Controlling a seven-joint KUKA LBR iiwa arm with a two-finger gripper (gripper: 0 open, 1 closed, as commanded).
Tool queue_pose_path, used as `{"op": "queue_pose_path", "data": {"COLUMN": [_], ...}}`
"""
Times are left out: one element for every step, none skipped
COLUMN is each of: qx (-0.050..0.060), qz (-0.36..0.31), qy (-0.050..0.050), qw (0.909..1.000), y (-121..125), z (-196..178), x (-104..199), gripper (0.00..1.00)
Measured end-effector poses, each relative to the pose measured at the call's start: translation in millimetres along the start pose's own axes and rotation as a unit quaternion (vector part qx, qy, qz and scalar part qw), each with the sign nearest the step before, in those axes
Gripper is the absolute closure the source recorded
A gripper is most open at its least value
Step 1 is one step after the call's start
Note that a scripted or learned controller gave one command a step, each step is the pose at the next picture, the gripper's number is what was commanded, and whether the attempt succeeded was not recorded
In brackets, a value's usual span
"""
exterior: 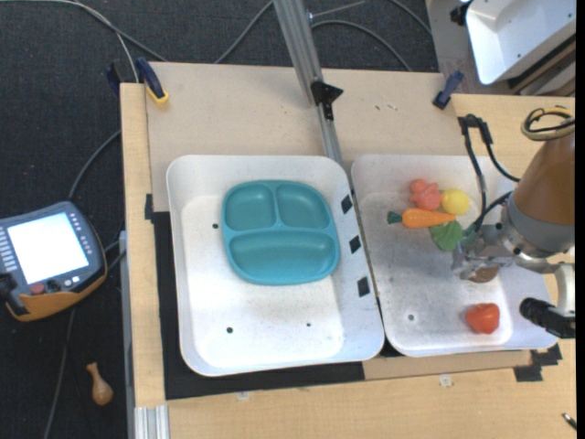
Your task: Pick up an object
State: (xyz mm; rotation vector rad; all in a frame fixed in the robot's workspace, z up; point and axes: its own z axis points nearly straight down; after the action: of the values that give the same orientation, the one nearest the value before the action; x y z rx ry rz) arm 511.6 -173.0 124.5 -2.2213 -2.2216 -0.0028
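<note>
Looking down on the pale wooden surface point(238, 108), you see two shallow white bins side by side. The left white bin point(196, 337) carries a teal plastic divided plate point(279, 231) with three compartments, set toward the bin's far edge and near its middle.

The right white bin point(411, 327) carries the toy foods. Near its far edge, toward the right side, a pink rounded toy point(423, 193) sits touching a yellow rounded toy point(455, 201). Just in front of them lies an orange plastic carrot point(426, 218), its length running across the bin, with a green leafy toy piece point(447, 235) touching its right end. A red rounded toy like a tomato point(483, 317) rests apart from the rest, near the bin's front right corner.

The grey arm with its orange band point(548, 190) reaches in over the bin's right edge. Its metal claw point(477, 262) sits low over the bin floor, just beside the green leafy piece and between that cluster and the red toy. You cannot tell from this slant whether the claw is spread or closed, and nothing is seen gripped in it.

On the dark floor to the left of the surface lies an orange-edged control pendant with a bright screen point(46, 259).
</note>
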Motion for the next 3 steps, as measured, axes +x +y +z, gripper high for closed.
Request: {"op": "queue_pose_path", "data": {"qx": [-0.002,-0.002,-0.002], "qz": [0.0,-0.001,-0.001], "qy": [-0.002,-0.001,-0.001], "qw": [1.0,1.0,1.0], "y": [1,-4,-3], "z": [-47,-93,-128], "x": [-9,-5,-5], "gripper": [1.0,1.0,1.0]}}
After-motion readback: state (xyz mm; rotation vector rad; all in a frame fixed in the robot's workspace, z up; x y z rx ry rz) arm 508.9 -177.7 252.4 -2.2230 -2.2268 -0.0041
